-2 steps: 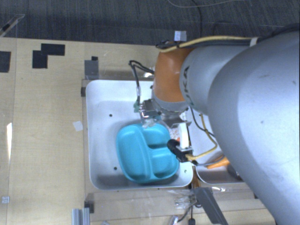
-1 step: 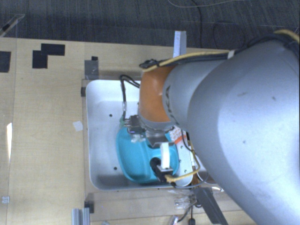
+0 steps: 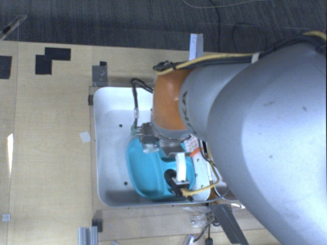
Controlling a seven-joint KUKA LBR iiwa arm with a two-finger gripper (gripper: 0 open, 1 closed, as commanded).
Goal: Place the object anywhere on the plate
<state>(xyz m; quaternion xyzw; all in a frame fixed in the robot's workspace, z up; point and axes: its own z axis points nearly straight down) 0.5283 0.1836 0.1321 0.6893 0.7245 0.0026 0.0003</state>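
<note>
Fingers apart or together? I cannot tell, for the wrist (image 3: 166, 137) sits right over them. The big grey arm (image 3: 265, 137) with its orange band (image 3: 166, 103) reaches down into the bin (image 3: 110, 137) on the worktop (image 3: 46, 152). The blue plate (image 3: 145, 170) lies in that bin, at its near end, partly under the wrist.

I cannot make out the object. It may be under the wrist, over the plate, but that is a guess. A small red and white bit (image 3: 191, 145) peeks out beside the wrist, and I cannot say what it is.

If the object fits under there, it is likely small and light. The plate looks hard and smooth, so a thing set on it may slide. Better to set it down near the middle.

The arm covers the right side of the plate and the bin's right wall.
</note>
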